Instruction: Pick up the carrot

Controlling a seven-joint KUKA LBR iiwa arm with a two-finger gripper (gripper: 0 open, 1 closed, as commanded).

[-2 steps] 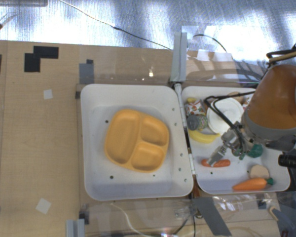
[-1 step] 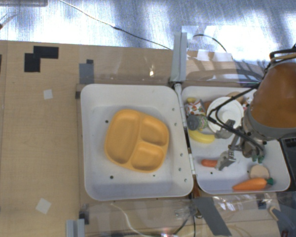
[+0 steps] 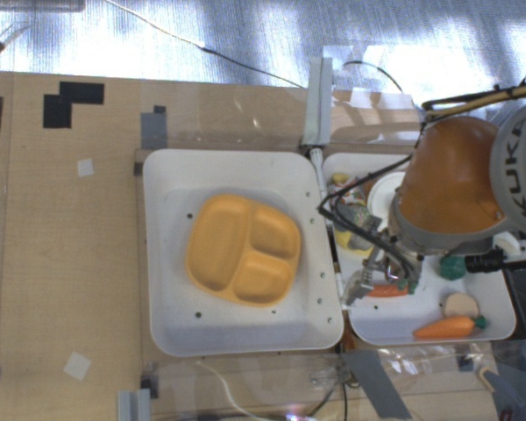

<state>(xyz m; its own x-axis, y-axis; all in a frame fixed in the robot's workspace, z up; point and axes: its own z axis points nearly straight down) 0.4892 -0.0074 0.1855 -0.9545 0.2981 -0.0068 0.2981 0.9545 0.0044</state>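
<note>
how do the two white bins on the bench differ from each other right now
The left bin shows its full outline, while the arm covers much of the right bin. The left bin holds one thing, a yellow divided tray; the right bin holds several small things, among them the carrot near its front edge. The gripper hangs over the right bin, not the left. Both are shallow, white, and sit side by side.
</note>
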